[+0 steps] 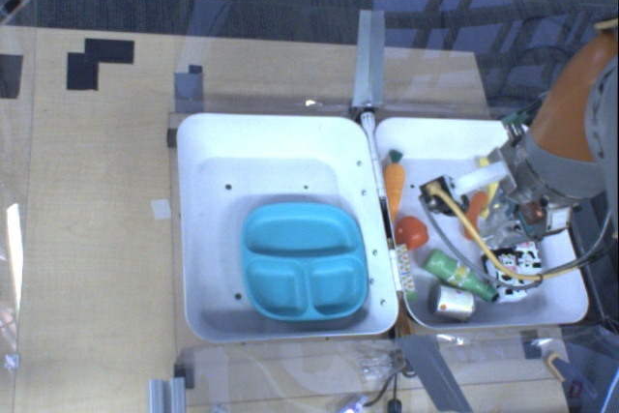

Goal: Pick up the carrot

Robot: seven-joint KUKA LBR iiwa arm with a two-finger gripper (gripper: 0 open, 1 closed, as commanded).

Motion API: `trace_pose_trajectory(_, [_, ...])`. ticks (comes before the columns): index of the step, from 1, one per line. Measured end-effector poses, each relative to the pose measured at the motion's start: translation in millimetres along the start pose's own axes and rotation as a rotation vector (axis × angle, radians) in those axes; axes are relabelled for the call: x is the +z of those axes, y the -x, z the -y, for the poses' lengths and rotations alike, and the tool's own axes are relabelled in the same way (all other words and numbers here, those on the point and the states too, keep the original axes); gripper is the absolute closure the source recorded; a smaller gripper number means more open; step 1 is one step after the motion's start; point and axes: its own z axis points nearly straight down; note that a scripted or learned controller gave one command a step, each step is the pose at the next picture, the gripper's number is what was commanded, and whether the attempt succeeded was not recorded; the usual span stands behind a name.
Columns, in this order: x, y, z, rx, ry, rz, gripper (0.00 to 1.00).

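Two white bins sit side by side on the tabletop (97, 208): left bin (208, 208) holds a blue divided tray (305, 258), right bin (561, 300) holds the clutter. Carrot (395, 181) lies in the right bin hard against its left wall, near the divider between bins, orange body running roughly top to bottom, green stub at the upper end. Just below it is a red tomato-like item (411, 231), close but whether touching is unclear. Arm (575, 126) comes in from the right over the right bin; hand (503, 213) is down in the middle-right of that bin, tangled visually with yellow and black cables and a black-and-white part. Carrot is to the hand's left in the view, across the bin, clearly apart from it, with the black wrist hardware and cable loop between. Can't tell if the hand is apart or together, too cluttered there. A small orange piece (477, 203) shows close to the hand. Green bottle-shaped item (456, 272) lies tilted below the hand, and a silver can (452, 302) lies near the bin's front edge just beside it.
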Motion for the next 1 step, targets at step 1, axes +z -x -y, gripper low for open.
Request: trace_pose_trajectory(1, [28.2,19.6,-92.5,-0.190,0.001,-0.001,1.00])
